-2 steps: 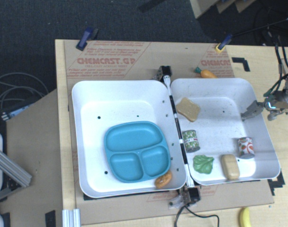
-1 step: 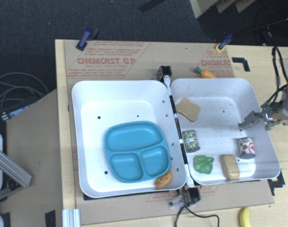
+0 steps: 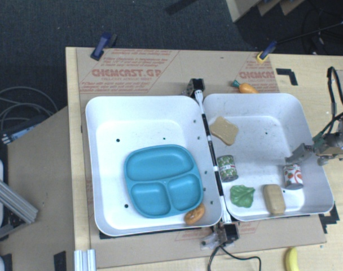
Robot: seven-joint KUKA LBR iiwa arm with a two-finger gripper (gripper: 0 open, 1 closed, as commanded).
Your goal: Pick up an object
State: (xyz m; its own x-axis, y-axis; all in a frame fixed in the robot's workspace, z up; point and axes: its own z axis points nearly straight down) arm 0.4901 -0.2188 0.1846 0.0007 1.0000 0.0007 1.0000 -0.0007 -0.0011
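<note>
Reaching in from the right edge, tool (image 3: 304, 153) sits low over right bin (image 3: 307, 117), near its right wall; fingers too small/blurred, so can't tell whether spread or closed, and nothing seen held.

Item 1 — white can w/ red label (image 3: 294, 176): likeliest task thing. Lies just below-left of tool, close beside it, possibly touching; can't tell. Appears upright or slightly tilted, long axis roughly along the bin's near-far line. Judgement: shortest move is a small shift toward the near wall, then down.

Item 2 — tan bread-like block (image 3: 274, 199): next to can on its left, nearer the bin's front wall. Long axis near-far. Close enough to crowd a finger on that side.

Item 3 — green leafy piece (image 3: 242, 195): left of block, apart from can. No obstruction.

Item 4 — green-label can (image 3: 226, 167): against the divider side of right bin, well apart from tool.

Item 5 — tan flat slice (image 3: 224, 130): farther back, upper left of right bin. Clear of path.

Item 6 — left bin (image 3: 104, 151): holds blue sectioned tray (image 3: 163, 179) and a small orange-brown pastry-like piece (image 3: 194, 214) at tray's near right corner. Far from tool.

Item 7 — worktop (image 3: 75, 95): carrot-like toy (image 3: 246, 87) behind right bin; yellow item (image 3: 291, 259) at front edge.
</note>
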